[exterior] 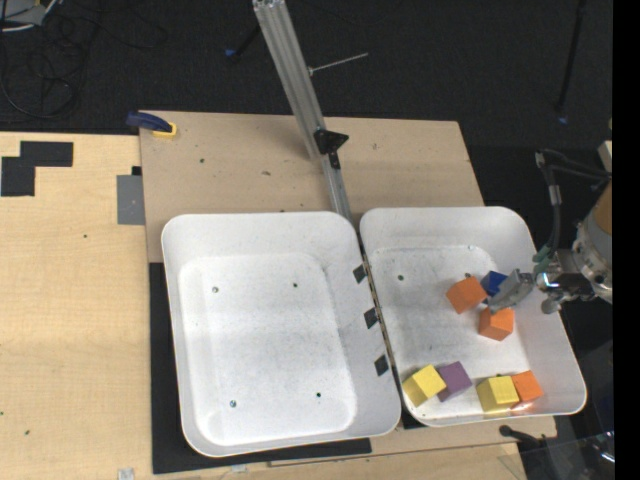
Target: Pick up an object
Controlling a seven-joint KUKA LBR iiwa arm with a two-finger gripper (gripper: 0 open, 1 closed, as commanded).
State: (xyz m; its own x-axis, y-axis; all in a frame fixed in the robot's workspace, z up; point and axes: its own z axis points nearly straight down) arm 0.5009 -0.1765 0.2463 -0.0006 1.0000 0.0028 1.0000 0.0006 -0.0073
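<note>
The right bin holds several small blocks. An orange block and a blue block lie mid-bin, with another orange block just below them. My gripper reaches in over the bin's right rim and sits right beside the blue block and above the lower orange block. Along the bin's front edge lie a yellow block, a purple block, a second yellow block and a third orange block.
The left bin stands beside the right one, with black clips along the shared edge. A slanted aluminium bar rises behind the bins. A blue and yellow clamp lies at the bench's back left corner.
</note>
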